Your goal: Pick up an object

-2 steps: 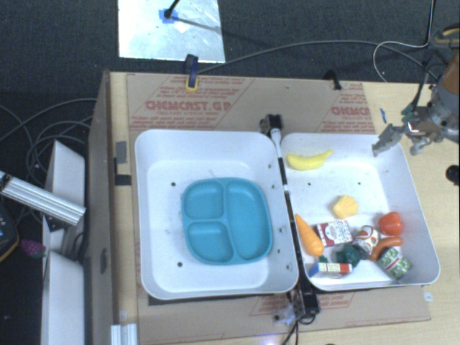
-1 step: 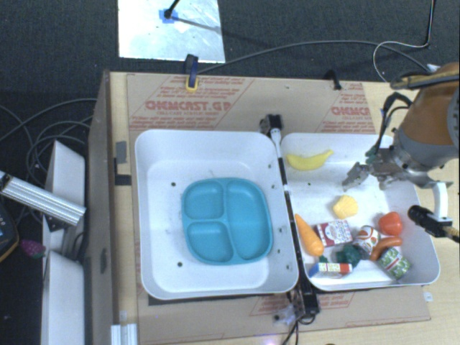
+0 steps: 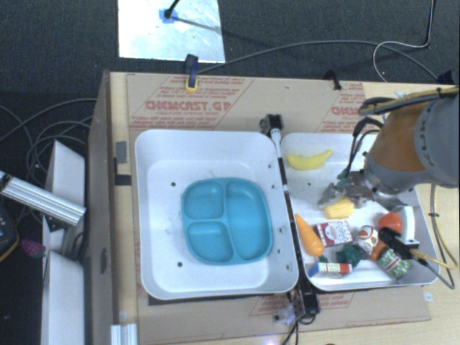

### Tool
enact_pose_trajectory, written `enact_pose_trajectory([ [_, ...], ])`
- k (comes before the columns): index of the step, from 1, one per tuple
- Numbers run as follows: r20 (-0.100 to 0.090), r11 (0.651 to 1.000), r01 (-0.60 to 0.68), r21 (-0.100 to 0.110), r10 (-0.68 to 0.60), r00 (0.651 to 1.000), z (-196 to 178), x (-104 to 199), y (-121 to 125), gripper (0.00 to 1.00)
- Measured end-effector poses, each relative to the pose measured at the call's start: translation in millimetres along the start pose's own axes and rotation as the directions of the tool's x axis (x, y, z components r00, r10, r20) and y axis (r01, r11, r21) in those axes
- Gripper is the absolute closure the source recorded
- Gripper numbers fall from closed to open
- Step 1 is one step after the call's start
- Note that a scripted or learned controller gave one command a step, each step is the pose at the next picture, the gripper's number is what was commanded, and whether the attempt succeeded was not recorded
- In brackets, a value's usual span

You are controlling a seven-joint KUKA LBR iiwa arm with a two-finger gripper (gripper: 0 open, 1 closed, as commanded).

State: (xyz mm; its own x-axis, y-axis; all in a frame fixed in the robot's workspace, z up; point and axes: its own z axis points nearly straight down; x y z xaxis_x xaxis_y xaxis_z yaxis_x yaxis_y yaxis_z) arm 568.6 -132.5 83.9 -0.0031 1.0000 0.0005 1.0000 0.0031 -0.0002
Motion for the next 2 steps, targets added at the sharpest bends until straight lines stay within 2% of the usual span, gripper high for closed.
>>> enact_pose_trajectory([
  [1,0.001,1.0,0.002,-0.004,-0.002,1.0,-11.1,-0.5,1.3,1.0],
  [2,0.0,1.0,0.002,-0.005,-0.002,1.0,-101.7,69.9,-2.4,1.0],
])
